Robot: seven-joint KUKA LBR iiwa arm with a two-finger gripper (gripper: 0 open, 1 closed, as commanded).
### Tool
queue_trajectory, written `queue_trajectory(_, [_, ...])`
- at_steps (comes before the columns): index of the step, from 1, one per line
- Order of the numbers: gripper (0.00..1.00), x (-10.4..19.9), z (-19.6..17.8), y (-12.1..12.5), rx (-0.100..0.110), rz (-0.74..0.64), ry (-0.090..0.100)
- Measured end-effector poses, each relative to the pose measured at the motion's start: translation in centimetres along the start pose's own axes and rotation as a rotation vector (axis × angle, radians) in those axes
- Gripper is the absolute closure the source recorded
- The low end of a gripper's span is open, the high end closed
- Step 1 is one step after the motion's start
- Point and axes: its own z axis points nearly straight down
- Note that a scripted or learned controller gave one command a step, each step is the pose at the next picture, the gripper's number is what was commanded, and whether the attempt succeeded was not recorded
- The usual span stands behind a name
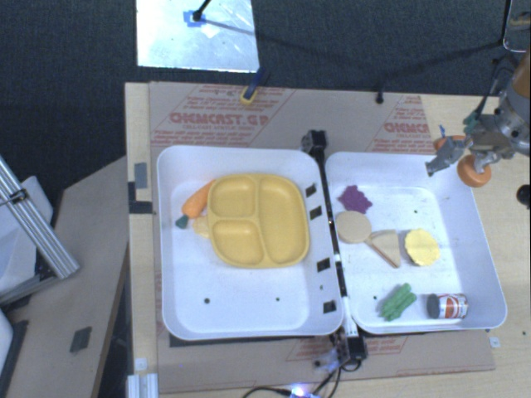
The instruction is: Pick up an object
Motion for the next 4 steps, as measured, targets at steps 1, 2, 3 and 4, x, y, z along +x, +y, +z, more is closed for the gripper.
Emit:
queue_trajectory(1, [0.0,0.1,-0.8,0.2,-0.012,-0.003,-0.002])
queue_trajectory(2, [0.0,0.0,3.4,0.7,-0.01,-0.002,-0.002])
queue_trajectory(3, [0.0,0.2,7.6,0.3,-0.011,-0.002,-0.002])
queue_trajectory(4, [0.0,0.6,11.9,0.8,-0.01,-0.005,-0.002])
